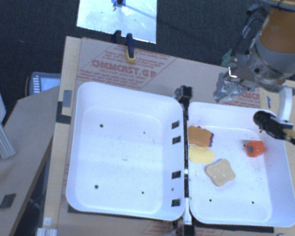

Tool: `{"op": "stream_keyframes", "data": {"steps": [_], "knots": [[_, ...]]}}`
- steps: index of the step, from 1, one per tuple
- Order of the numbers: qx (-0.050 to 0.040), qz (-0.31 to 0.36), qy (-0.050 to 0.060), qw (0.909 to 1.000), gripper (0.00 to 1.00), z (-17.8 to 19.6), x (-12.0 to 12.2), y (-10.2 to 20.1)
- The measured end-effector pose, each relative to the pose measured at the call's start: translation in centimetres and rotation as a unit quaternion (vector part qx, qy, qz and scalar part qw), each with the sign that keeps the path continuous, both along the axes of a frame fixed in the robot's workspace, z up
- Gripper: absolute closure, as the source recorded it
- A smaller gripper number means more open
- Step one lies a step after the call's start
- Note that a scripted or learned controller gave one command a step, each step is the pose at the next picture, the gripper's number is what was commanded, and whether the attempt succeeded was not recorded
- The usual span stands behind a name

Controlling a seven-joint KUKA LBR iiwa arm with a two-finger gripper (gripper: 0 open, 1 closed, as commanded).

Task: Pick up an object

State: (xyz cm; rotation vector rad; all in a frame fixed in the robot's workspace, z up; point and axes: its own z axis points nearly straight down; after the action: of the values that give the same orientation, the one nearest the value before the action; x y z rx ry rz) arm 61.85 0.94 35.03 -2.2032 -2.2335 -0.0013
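The right bin (pixel 277 207) holds several small items. An orange block with a purple edge (pixel 200 136) lies near the divider. Just below it rests a flat yellow piece (pixel 201 155). A tan toast-shaped slice (pixel 220 172) sits in front of that. A small red-orange piece with a green tip (pixel 254 148) lies further right. My gripper (pixel 228 92) hangs above the back rim of the right bin, behind all these items, with nothing seen held.
The left bin (pixel 76 148) stands beside the right one, joined by black clips (pixel 184 95) along the divider. A black cylinder with cables (pixel 271 124) sticks out by the wrist. A shiny square plate (pixel 120 5) lies beyond the cardboard base.
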Motion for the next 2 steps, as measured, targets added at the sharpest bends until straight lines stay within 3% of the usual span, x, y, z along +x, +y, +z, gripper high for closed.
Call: {"op": "stream_keyframes", "data": {"steps": [1, 2], "knots": [[0.0013, 0.002, -0.006, 1.0000, 1.00, 7.8, -2.1, 11.2], [0.0002, 0.000, -0.003, 1.0000, 1.00, 8.7, -3.4, 19.6]]}}
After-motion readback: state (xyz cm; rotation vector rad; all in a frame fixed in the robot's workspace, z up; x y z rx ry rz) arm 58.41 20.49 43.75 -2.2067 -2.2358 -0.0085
